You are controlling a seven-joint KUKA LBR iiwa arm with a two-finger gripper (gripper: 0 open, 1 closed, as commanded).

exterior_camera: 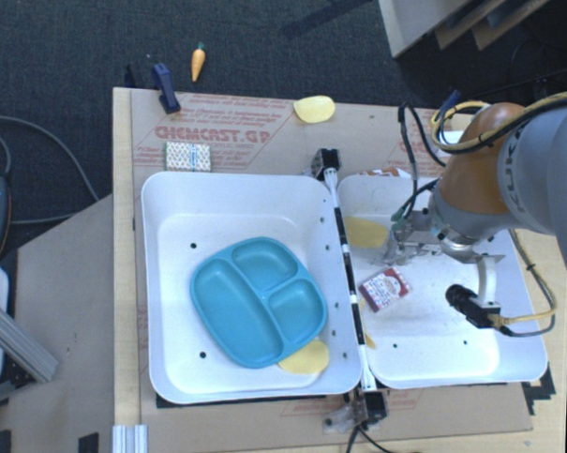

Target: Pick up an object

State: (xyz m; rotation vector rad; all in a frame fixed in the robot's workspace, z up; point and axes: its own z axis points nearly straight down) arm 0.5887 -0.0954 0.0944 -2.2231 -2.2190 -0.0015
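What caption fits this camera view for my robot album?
A grey arm's gripper reaches into the right bin near a red packet; a blue tray lies in the left bin.

The tool (402, 243) sits low over the right bin, and the candidate objects lie around it. Just below and slightly to its left, a small red-and-white packet (385, 290) lies flat on the bin floor, tilted at an angle. Directly to the tool's left, touching or nearly so, rests a flat pale-yellow piece (365, 233) against the bin's left wall. Well to the tool's left, in the other bin, a blue divided plate (258, 300) lies flat and right side up, with a yellow piece (305, 359) peeking out from under its lower right edge.
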